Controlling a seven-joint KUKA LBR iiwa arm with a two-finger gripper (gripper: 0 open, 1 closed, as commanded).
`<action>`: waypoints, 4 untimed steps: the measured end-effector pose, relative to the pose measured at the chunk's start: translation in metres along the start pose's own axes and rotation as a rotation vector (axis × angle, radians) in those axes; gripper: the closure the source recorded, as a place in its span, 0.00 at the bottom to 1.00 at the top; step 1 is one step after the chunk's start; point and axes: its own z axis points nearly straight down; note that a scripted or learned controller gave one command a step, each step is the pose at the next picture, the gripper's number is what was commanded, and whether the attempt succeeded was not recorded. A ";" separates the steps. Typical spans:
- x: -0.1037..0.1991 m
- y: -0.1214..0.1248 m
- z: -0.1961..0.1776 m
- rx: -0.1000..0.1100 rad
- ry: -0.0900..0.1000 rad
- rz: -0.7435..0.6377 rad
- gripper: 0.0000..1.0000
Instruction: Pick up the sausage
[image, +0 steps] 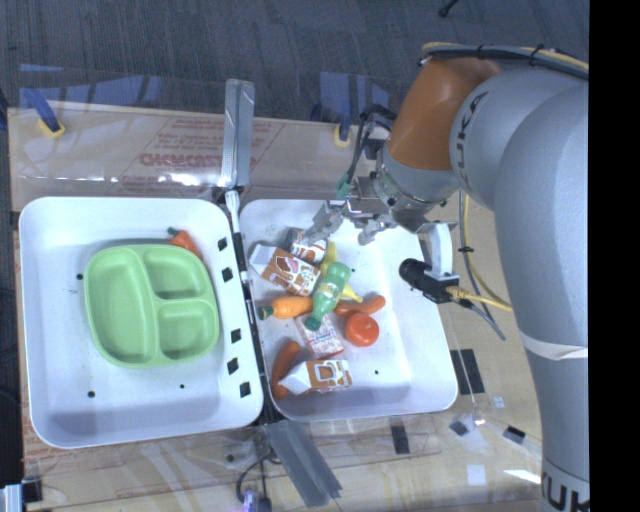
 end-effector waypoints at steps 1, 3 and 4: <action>-0.014 -0.070 0.086 -0.001 0.000 -0.143 0.00; -0.089 -0.055 0.115 0.000 0.001 0.255 0.00; -0.061 -0.023 0.114 -0.003 0.001 0.328 0.00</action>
